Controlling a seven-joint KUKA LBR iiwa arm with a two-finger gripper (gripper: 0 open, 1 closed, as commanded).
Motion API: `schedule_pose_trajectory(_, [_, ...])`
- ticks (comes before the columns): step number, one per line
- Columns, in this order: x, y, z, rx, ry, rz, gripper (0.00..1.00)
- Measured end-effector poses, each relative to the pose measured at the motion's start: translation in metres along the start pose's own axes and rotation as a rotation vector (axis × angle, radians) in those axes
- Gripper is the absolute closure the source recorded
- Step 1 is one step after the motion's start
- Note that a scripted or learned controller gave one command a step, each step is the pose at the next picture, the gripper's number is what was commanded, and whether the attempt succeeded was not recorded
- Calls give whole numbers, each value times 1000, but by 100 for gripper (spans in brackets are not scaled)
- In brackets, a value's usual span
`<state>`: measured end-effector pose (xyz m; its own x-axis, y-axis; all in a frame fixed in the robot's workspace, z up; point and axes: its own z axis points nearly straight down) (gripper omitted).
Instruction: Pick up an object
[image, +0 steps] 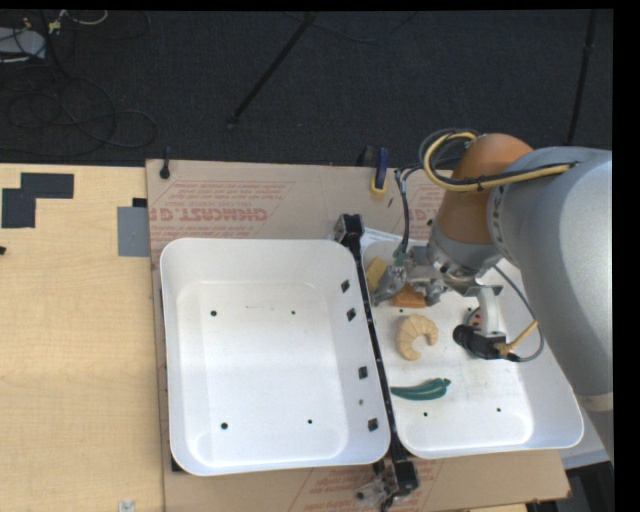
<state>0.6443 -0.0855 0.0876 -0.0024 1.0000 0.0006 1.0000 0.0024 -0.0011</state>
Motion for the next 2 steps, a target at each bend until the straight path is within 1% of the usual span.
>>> schedule_pose_trajectory(1, [0,-1,-10,4,-1,-4,100])
schedule_pose_trajectory(2, [66,1,-106,-6,1,-2,100])
